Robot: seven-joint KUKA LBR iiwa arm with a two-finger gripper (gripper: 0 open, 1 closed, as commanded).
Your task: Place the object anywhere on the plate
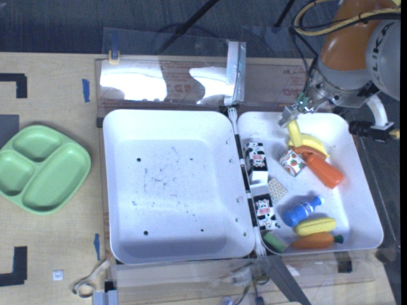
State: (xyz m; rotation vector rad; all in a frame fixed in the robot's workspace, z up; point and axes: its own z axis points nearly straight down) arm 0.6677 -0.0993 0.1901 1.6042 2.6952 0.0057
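While the end effector [294,114] hung over the right bin [362,170] above a banana [303,138], grip state couldn't be told; green plate [42,168] sat on surface [57,94], far left.

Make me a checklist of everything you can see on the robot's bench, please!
Surface: wooden bench bearing two white bins, left bin and right bin, side by side.
Job's things: green plate with compartments sits on the bench left of the bins; nothing lies on it.
Clutter: right bin holds a banana, an orange bottle, a blue bottle, a carrot and small cartons.
Grippers: tool hangs over the right bin's far edge, just above the banana; finger state unclear.
Cables: yellow and black cables loop over the arm.
Surroundings: blue tape marks; dark floor beyond.
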